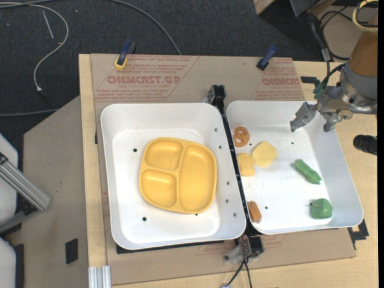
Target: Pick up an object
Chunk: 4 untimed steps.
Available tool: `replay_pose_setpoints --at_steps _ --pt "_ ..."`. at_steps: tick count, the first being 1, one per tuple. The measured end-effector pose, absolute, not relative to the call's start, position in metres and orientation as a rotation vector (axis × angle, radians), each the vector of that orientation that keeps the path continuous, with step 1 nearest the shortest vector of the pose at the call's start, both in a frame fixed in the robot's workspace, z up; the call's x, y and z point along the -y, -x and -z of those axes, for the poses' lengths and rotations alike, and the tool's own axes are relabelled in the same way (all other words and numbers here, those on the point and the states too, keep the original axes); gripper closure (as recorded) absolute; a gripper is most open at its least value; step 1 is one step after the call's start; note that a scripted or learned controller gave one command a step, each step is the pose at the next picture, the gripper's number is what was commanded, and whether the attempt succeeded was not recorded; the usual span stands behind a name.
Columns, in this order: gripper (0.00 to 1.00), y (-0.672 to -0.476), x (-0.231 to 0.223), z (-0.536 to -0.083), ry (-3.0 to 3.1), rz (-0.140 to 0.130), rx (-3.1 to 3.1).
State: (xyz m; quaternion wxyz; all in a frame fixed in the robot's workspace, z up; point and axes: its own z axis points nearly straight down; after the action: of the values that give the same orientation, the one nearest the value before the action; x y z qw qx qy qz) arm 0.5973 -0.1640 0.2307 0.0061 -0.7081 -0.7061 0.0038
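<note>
My gripper [316,120] hangs over the back right corner of the right bin [342,161], fingers spread apart with nothing between them. Below it in that bin lie a green bean-like piece [307,171] and a green pepper [321,209] at the right. A pale yellow chunk [264,154], an orange-yellow block [246,165] and a brown pretzel ring [241,136] sit at the bin's left. A small orange-brown sausage piece [254,212] rests near the front left corner.
The left bin [120,161] holds a yellow sectioned plate [178,174]. Blue clamps [125,53] [267,57] pin the cardboard base at the back. A black divider clip [216,93] joins the bins. Cables trail across the dark floor behind.
</note>
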Motion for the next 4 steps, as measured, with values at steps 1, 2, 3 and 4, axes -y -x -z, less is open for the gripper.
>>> replay_pose_setpoints --at_steps 1,2,3,4 --pt "0.0 -0.6 0.164 -0.238 2.22 0.0 2.221" --pt "0.0 -0.596 0.169 -0.194 2.218 -0.005 2.217" --pt "0.0 -0.598 0.165 -0.15 2.216 -0.004 2.217" --pt "0.0 -0.6 0.154 -0.098 2.215 -0.004 2.218"
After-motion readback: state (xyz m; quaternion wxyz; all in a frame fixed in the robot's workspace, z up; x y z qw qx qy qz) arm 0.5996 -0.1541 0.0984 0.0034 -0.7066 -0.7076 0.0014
